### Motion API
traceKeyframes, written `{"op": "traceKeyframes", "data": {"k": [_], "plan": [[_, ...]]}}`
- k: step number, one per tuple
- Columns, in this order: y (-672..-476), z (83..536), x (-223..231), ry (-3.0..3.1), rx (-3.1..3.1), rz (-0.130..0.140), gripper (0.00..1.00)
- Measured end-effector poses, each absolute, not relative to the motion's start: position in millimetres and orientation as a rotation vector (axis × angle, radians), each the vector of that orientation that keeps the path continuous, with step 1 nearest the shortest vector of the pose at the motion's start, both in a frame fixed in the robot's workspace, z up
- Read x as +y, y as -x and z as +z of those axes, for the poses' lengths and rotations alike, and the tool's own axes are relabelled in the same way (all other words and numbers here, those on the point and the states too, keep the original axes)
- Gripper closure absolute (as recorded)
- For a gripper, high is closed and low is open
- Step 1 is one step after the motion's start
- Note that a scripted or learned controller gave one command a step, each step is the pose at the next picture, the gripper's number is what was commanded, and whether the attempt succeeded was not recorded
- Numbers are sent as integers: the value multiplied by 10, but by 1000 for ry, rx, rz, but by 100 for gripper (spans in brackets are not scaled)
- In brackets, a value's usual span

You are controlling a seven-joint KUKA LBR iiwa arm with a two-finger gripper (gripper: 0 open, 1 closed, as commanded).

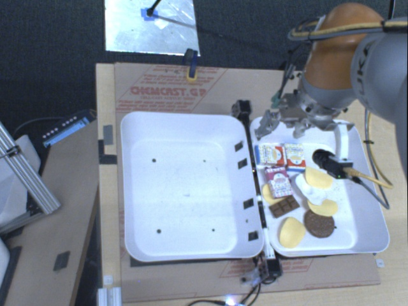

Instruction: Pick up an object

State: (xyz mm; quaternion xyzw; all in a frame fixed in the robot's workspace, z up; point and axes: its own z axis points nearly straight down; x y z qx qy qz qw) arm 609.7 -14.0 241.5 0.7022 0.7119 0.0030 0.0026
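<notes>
Two white bins are sitting on a cardboard sheet printed "CHEMCAST GP" in red, reversed. The left bin is offering wide open room. The right bin is crowding small food items near the divider. The gripper is hovering over its far edge, fingers spread, gripping nothing.
</notes>
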Motion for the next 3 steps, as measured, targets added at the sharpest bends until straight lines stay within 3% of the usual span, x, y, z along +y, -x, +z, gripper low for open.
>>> {"op": "traceKeyframes", "data": {"k": [1,2,3], "plan": [[-6085,2499,-199,-2212,2227,7,100],[-6447,3228,432,-2204,2229,16,100],[-6699,3587,1096,-2207,2230,12,100]]}}
